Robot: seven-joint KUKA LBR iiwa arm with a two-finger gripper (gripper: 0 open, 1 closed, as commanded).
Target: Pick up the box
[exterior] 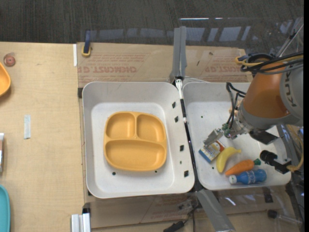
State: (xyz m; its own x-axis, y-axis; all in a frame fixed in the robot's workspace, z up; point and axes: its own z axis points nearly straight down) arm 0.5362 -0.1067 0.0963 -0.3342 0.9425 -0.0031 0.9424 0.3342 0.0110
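Looking at the table [38,168] first: two white bins sit side by side on it. The left bin [91,129] has a yellow divided plate [136,141] in the middle. The right bin [203,105] holds the small stuff, all bunched in its near part: a carrot [241,167], a blue bottle [248,178], a banana [225,157] and the box [211,152], which lies flat just left of the banana, looks like touching it.

The arm [265,100] comes in from the right, wrist bent down and left, with the gripper [216,138] low over the box's upper end. Can't tell if it's spread or pinching anything, too small and dark.

To do this step well, I'd say the grip needs to land across the box's narrow side and stay clear of the banana, since they're jammed together and it'd be easy to nudge one or grab both. Lifting straight up would help too.
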